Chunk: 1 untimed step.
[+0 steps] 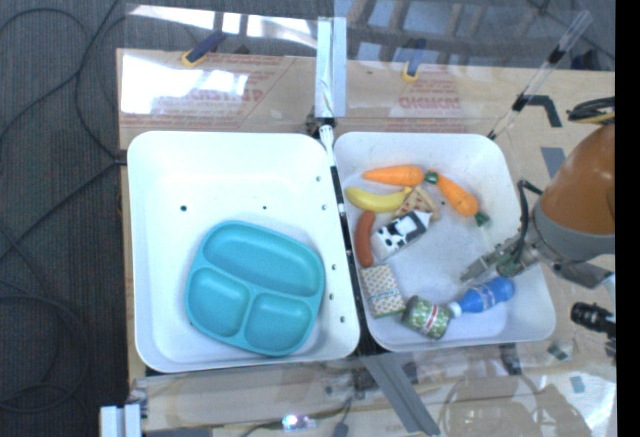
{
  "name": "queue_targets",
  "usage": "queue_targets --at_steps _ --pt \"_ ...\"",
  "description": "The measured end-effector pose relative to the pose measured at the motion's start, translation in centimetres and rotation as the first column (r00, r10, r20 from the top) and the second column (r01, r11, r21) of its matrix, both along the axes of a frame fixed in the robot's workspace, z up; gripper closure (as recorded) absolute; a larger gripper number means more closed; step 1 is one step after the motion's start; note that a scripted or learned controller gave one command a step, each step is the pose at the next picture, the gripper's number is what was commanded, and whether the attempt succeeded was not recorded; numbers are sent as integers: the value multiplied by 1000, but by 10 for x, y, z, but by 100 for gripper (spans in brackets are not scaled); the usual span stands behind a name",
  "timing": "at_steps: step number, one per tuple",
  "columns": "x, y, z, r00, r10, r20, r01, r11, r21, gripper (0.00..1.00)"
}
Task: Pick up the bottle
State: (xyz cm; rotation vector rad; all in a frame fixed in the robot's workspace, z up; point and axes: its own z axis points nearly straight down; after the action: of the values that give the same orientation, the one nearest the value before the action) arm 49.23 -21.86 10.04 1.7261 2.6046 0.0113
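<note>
The gripper hovers just above the bottle; its finger state I cannot tell. Closing off-centre may roll the bottle into the can.

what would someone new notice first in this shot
Probably the big teal divided plate lying in the left bin. Next, the bright clutter in the right bin: two carrots, a banana, and the blue bottle near the front edge, with the gripper just above it.
</note>
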Motion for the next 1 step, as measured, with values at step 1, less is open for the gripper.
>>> queue_targets --at_steps 1 --pt "0 0 0 1000 0 0 0 1000 0 0"
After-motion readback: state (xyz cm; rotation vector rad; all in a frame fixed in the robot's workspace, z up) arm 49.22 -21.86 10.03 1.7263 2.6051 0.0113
